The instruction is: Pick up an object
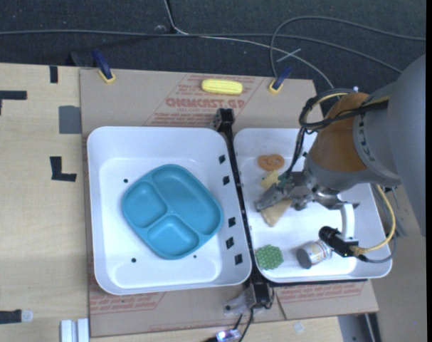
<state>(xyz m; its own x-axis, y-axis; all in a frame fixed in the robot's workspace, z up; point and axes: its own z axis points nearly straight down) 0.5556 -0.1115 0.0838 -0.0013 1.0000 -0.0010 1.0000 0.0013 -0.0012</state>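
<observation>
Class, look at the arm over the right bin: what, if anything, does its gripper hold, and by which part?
It cannot be told. The gripper sits low over a tan wedge-shaped object in the right bin, but the view doesn't settle any hold.

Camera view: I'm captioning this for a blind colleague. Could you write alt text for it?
A grey robot arm reaches from the right into the right bin, its gripper low over a tan wedge, near a cookie, a green ball and a metal cylinder. The left bin holds a blue divided plate.
</observation>
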